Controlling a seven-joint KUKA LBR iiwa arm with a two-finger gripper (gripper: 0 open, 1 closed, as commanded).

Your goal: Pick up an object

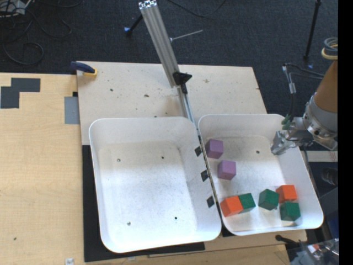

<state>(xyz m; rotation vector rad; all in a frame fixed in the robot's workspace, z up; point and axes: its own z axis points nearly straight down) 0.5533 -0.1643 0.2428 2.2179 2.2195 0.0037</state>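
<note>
Left bin [105,134]: bare of blocks. Right bin [251,231]: two purple cubes [214,147] near left wall; orange cube [231,206], green cubes [268,199], second orange cube [287,192] along near edge. Gripper [278,145]: above right rim, nothing held. Step: approach. Next: descent onto one cube.

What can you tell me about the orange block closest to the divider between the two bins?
The orange block is a small cube with a matte, solid-coloured look, lying flat on the floor of the right bin, in its near left corner close to the wall shared with the left bin. A green cube sits right against its right side, apparently touching. It rests slightly rotated relative to the bin's edges. The gripper is well away from it, near the bin's far right rim.
</note>
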